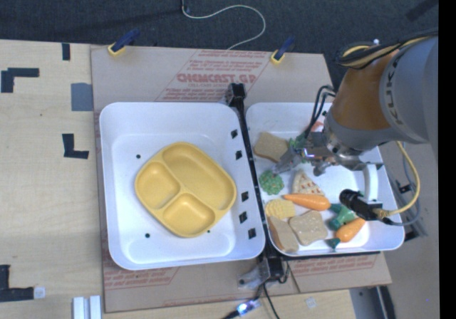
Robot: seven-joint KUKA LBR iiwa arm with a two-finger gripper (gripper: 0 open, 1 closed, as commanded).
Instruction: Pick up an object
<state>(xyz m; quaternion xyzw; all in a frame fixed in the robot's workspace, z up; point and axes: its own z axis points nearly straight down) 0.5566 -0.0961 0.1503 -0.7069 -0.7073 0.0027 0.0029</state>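
The right bin (377, 243) holds several toy foods. Among them are a tan toast square (270, 146), a green broccoli (271, 183), a speckled wedge (305, 184), a long carrot (307, 201), a yellow corn piece (279, 208), two bread slices (308, 226) and a small carrot (348, 229). My gripper (304, 161) hangs low over the middle of this bin, between the toast and the wedge. It is open, with nothing visible between its fingers. A small green piece (296, 144) lies just beside it on the far side.
In the left bin (114, 132) lies a yellow three-compartment tray (185, 188). A black divider bar (244, 161) runs between the bins. The arm's orange-banded wrist (363, 107) covers the right bin's far right part.
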